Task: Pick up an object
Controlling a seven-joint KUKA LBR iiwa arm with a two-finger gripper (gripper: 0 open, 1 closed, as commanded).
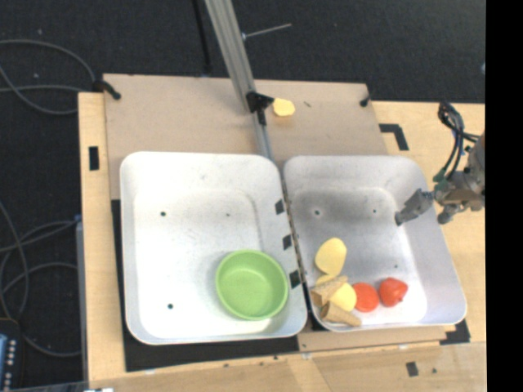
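Note:
The right bin (359,194) holds a cluster of small items near its front: a pale yellow rounded piece (331,256), a smaller yellow piece (344,298), tan wedge-shaped pieces (325,287), an orange-red piece (366,297) and a red piece (393,291). In the left bin (180,211) a green bowl (252,284) sits upright near the front right corner. My gripper (429,209) hovers over the right bin's right rim, open, with nothing between its fingers (411,206). It is well behind and to the right of the cluster.
A small yellow object (283,107) lies on the bench behind the bins, beside a slanted metal rail (233,47). Cables (451,141) hang near the wrist at the right. The back half of the right bin is bare white floor.

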